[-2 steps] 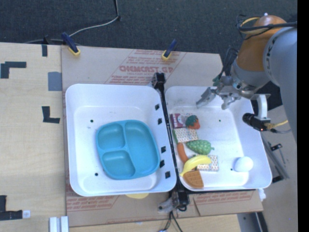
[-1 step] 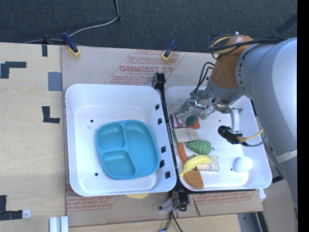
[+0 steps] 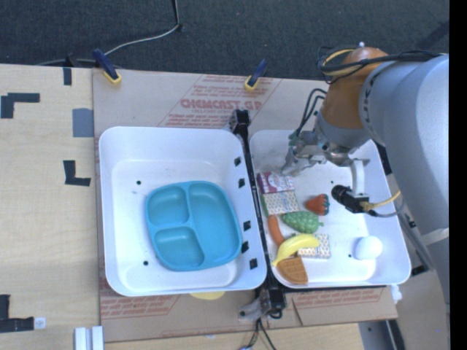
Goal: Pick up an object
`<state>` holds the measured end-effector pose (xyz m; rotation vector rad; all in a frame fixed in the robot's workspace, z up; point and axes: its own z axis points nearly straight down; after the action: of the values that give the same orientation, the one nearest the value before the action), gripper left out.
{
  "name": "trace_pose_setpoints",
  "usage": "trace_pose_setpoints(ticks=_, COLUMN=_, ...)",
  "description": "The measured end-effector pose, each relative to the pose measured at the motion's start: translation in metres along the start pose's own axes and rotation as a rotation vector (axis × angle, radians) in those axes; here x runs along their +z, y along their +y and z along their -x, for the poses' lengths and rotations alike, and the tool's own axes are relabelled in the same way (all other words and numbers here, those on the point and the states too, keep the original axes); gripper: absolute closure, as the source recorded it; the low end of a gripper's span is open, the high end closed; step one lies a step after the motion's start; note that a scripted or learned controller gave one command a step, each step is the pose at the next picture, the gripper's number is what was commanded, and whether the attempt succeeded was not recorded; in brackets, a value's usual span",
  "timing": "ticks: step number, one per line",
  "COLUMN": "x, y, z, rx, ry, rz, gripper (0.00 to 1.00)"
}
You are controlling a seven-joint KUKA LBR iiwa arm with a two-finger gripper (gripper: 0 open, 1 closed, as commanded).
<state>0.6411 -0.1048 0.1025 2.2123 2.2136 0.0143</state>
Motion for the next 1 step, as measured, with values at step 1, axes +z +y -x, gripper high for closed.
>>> trace_pose_setpoints(ticks=1, x=0.0022, y=-0.0012, z=-0.0020, rx=-0.001, ry=0.004, rz=-0.005, gripper=0.00)
